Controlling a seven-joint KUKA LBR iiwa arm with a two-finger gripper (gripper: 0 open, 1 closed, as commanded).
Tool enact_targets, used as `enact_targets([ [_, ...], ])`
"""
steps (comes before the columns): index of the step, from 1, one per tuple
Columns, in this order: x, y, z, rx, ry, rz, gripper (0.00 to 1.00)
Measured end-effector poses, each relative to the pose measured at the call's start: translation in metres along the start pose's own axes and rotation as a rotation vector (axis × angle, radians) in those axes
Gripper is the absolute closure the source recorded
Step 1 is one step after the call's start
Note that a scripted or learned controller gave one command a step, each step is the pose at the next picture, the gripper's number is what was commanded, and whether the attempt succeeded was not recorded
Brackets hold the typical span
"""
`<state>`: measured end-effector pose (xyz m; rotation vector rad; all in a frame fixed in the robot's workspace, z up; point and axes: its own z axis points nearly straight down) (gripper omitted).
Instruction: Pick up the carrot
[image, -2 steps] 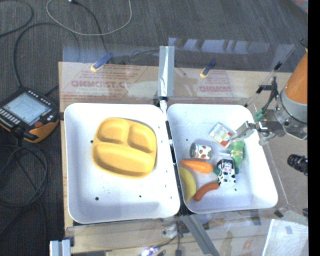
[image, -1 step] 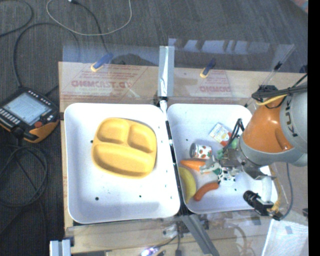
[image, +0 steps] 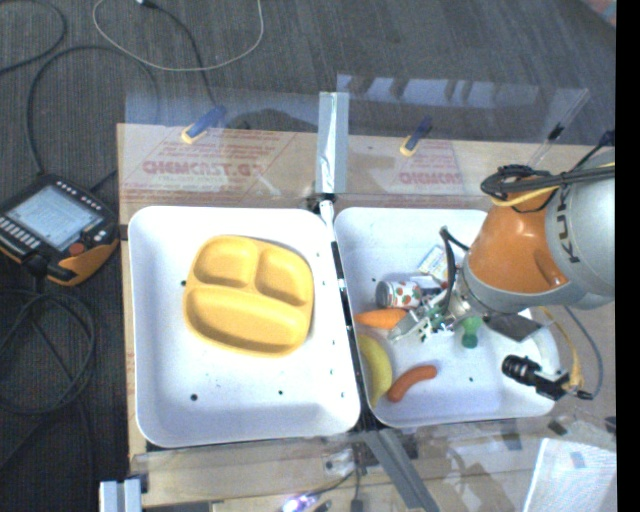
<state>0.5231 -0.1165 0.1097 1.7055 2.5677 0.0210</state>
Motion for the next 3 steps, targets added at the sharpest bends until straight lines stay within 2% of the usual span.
enact_targets([
  [1, -0.016, 0.046, 0.003, 0.001, 0.005, -0.290, 0.00],
  [2, -0.019, 0.071, 0.004, 0.006, 0.020, -0.041, 0.00],
  [3, -0.044, 0.122, 0.028, 0.033, 0.040, -0.362, 0.00],
])
